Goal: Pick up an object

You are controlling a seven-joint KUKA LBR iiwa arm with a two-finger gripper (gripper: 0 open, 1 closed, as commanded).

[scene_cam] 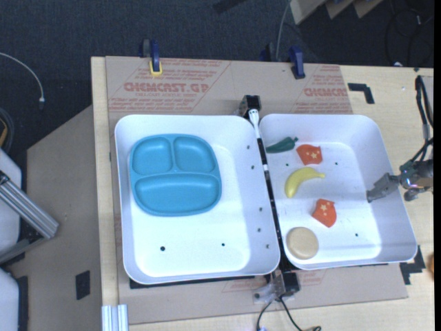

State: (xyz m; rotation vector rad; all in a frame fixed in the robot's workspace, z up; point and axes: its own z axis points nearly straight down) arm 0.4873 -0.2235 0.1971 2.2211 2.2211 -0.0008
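I have the gripper (380,188) at the right wall of the right bin (358,133), and I cannot tell how it is set from this slant. The nearest target is the red piece (324,212), lying apart from the banana (302,181) and the round tan disc (302,243). I would centre above it and come straight down, clear of the wall.

Yellow banana (303,181) — right bin (358,133), mid-left
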